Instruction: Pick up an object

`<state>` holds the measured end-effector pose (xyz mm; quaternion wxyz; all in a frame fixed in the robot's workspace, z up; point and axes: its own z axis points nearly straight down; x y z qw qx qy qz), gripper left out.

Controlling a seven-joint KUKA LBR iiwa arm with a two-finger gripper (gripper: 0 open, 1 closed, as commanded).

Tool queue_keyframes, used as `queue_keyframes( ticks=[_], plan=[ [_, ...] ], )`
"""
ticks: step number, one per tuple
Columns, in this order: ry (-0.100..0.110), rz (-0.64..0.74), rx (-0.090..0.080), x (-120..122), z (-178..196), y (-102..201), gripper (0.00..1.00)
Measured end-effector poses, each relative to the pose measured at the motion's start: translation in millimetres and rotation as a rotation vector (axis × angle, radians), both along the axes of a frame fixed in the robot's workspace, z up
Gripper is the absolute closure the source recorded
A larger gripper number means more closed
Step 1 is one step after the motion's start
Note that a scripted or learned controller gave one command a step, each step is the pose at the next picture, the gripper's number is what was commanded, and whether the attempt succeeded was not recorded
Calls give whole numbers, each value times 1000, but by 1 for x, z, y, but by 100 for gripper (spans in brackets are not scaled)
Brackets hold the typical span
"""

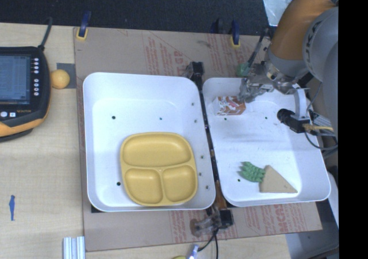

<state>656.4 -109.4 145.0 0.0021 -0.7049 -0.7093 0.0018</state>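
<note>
1. At the far left, a black and orange control pendant (19, 95) with a dark screen lies on the pale wood bench (40, 183); a cable runs from its top toward the dark floor beyond the bench.
2. Just right of the pendant sits a small yellow-orange ball (60, 78), beside a grey patch of tape.
3. A brown cardboard sheet (149, 50) printed with faint red lettering covers the middle of the bench, held at its far edge by blue clamps (84, 24).
4. The left white bin (144, 94) rests on the cardboard. In its near half lies a yellow divided plate (158, 168) with one long compartment and two smaller ones.
5. Black clips (196, 70) sit in the gap between the two bins, at the far and near ends.
6. The right white bin (287, 148) holds a red and white packet (230, 105) near its far left corner, and a green toy (251, 171) touching a tan wedge (277, 182) near the front wall.
7. The gripper (248, 92) hangs over the far edge of the right bin, its tip just at the packet's right end. I cannot tell how it is set, nor whether it touches the packet.
8. The grey arm with its orange band (302, 22) fills the upper right, with black cabling below it.
</note>
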Motion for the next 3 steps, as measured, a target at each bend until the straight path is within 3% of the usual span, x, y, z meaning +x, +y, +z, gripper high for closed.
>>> queue_keyframes(
  ticks=[1,2,3],
  plan=[
    [-3,-2,1,-30,48,32,100],
    [-3,-6,0,-49,75,28,100],
    [-3,-5,0,-49,74,29,0]
  ],
)
